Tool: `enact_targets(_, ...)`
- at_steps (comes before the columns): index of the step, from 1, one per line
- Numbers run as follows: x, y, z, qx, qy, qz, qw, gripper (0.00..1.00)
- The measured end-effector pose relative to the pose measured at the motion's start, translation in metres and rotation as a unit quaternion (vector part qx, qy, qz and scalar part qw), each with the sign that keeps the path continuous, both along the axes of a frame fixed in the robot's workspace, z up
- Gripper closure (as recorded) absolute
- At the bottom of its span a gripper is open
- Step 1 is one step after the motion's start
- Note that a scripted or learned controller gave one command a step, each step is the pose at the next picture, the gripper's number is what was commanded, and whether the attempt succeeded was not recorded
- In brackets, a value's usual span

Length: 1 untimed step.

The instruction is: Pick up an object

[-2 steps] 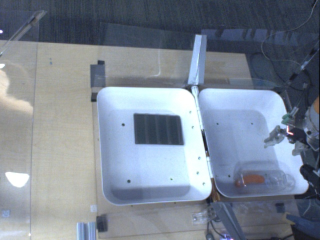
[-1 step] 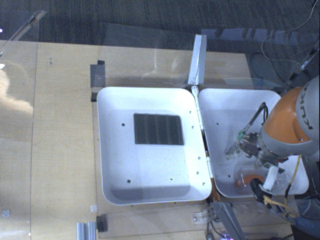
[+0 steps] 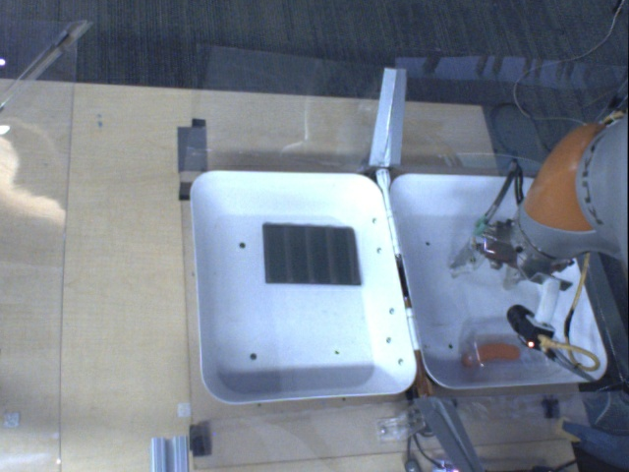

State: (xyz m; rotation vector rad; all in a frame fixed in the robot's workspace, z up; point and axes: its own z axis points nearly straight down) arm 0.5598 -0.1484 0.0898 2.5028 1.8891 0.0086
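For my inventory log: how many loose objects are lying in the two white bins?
1 visible: an orange-red object near the right bin's front edge. The arm may hide others.

At the right edge of the frame the arm [image 3: 600, 190] shows as a rounded grey casing with a broad, glossy orange band curving across it. Below the band the body narrows to a grey wrist collar, from which thin dark cables arc up and over toward the gripper [image 3: 491, 249], a small cluster of metal and dark parts with a green fleck. Toward the lower right, a white bracket carries a black fitting with a tiny red light and a looped yellowish cable.
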Motion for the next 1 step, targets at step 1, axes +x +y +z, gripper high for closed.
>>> enact_targets(1, 0.0024, 0.0018, 0.0122, -0.0005, -0.003, 0.004, 1.0000, 1.00)
